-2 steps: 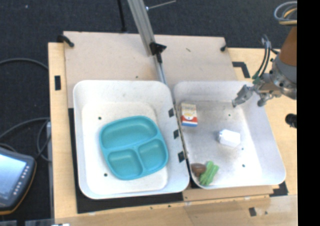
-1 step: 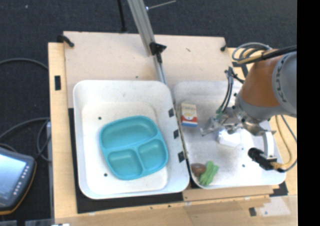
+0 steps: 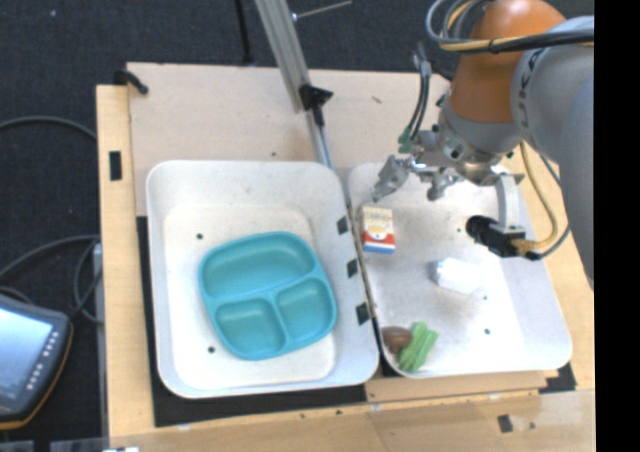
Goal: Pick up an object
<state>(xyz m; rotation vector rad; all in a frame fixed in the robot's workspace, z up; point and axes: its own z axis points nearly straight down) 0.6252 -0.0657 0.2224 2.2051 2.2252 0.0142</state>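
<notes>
— Where is the gripper (image 3: 415, 180)?
— Over the right bin's (image 3: 530, 325) far left corner, fingers spread, holding nothing.
— And the objects?
— A small carton (image 3: 378, 229) lies at the left edge (just below the fingers); a white object (image 3: 453, 275) mid-bin.

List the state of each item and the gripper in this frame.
Gripper: open, holding nothing, above the right bin.
Small carton: lying by that bin's left wall.
White object: lying mid-bin.
Green object: lying against brown object.
Teal divided tray: flat in left bin.

Grey arm reaching from right, gripper (image 3: 412, 180) fingers seemingly spread, empty
</notes>
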